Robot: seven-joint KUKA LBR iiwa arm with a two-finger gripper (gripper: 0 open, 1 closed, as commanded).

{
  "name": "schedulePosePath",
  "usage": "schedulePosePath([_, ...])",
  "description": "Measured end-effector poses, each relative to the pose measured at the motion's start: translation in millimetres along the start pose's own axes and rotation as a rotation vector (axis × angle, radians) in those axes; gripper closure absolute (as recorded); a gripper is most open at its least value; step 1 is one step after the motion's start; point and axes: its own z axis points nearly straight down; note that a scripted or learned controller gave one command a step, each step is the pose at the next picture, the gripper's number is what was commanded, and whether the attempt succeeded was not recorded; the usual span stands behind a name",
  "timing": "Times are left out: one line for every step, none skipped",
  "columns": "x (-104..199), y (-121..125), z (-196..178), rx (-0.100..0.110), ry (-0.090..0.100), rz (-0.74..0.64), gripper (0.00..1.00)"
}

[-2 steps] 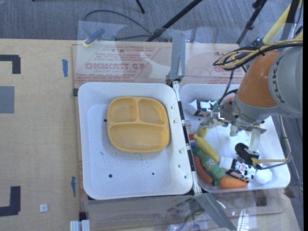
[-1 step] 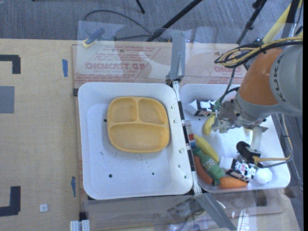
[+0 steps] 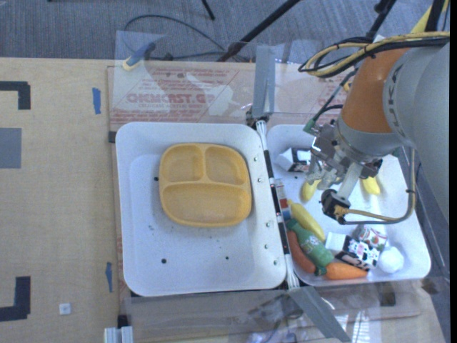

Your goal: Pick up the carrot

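Pincer (image 3: 330, 191) hangs low over the right bin (image 3: 414, 259); whether it is clenched or released I cannot tell. On the worktop (image 3: 57, 191), the left bin (image 3: 136, 213) carries a yellow divided plate (image 3: 205, 184). The carrot (image 3: 345, 271) lies at the right bin's near edge, well apart from the pincer, beside a green bottle (image 3: 311, 246) and a banana (image 3: 307, 219).

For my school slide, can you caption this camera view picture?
Robot gripper hovers over a toy-filled right bin, carrot lying near its front edge.
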Motion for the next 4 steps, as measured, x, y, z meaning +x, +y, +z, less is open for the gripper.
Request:
schedulePosePath([-13.2,-34.4,-41.5,-0.001,-0.001,0.24,1.0])
schedulePosePath([-14.2,-91.9,-62.8,0.006,-0.003,0.556,1.0])
schedulePosePath([-3.2,-95.8,-153.7,-0.002,0.002,0.788,1.0])
schedulePosePath([22.9,-91.4,-161.5,-0.002,0.001,0.813,1.0])
